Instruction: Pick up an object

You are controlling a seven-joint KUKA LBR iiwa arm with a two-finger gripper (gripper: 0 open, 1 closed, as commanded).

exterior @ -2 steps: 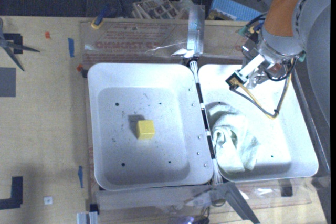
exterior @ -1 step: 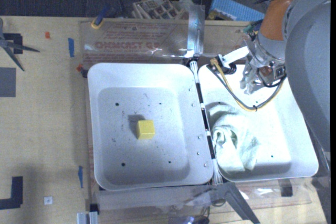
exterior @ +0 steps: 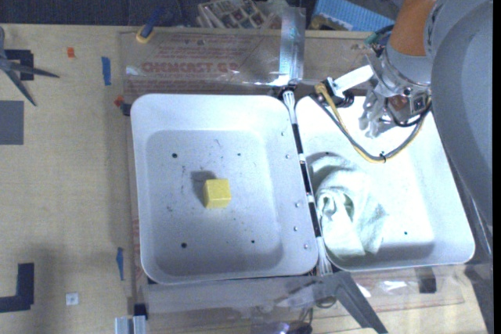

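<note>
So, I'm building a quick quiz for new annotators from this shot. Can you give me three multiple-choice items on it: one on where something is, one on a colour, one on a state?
1. Where does the block lie?
A. In the left bin
B. In the right bin
C. On the bench outside both bins

2. What colour is the block?
A. Red
B. Yellow
C. Blue

3. How does the white cloth lie in the right bin?
A. Folded flat in a neat square
B. Hanging between the gripper's fingers
C. Crumpled in a heap against the wall beside the left bin

Answers:
1. A: the block sits near the middle of the left bin.
2. B: it is plainly yellow against the white floor.
3. C: the cloth is bunched up at the right bin's left side, while the gripper is above the far end of that bin, apart from the cloth.
</note>
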